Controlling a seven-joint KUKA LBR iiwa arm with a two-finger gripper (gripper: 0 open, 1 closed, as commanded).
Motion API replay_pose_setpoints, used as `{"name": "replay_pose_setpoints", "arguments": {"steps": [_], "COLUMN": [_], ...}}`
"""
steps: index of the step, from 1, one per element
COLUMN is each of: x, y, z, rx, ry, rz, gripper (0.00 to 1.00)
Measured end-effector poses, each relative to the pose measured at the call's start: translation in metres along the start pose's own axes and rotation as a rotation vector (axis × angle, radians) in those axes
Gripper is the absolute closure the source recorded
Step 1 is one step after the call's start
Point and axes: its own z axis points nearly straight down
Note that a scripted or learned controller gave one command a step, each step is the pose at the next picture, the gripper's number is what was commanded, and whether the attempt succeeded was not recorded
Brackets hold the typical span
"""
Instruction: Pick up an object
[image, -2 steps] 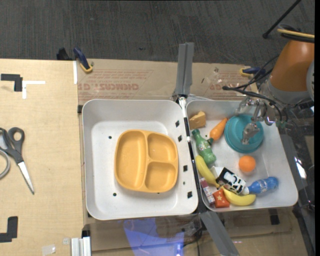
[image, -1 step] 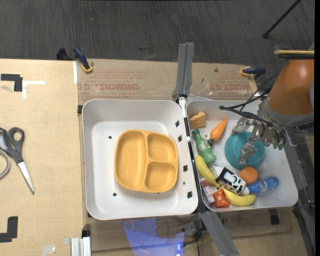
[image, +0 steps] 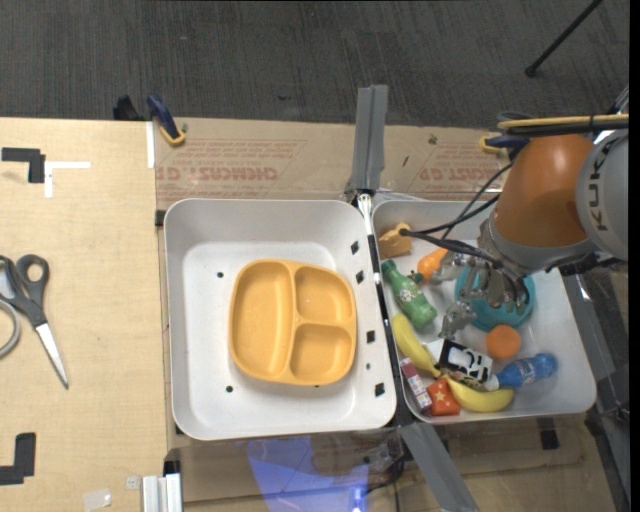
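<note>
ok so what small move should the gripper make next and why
Probably a short straight descent. The gripper hangs in the right bin over the teal object, with the orange ball just beside it, and nothing shows between its fingers, so no grasp has been made.

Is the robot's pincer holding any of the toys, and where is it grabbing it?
It cannot be told: the pincer hangs over the teal bowl in the right bin.

Glossy yellow plastic plate, smooth white plastic bins, matt pale wooden tabletop, brown cardboard, shiny metal scissors
</note>
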Motion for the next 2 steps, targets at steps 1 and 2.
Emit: {"name": "replay_pose_setpoints", "arguments": {"steps": [1,2], "x": [-0.005,0.022], "y": [0.015,-0.083], "z": [0.002,0.001], "rx": [0.001,-0.002], "ry": [0.007,0.006], "rz": [0.263,0.016], "gripper": [0.00,0.00]}}
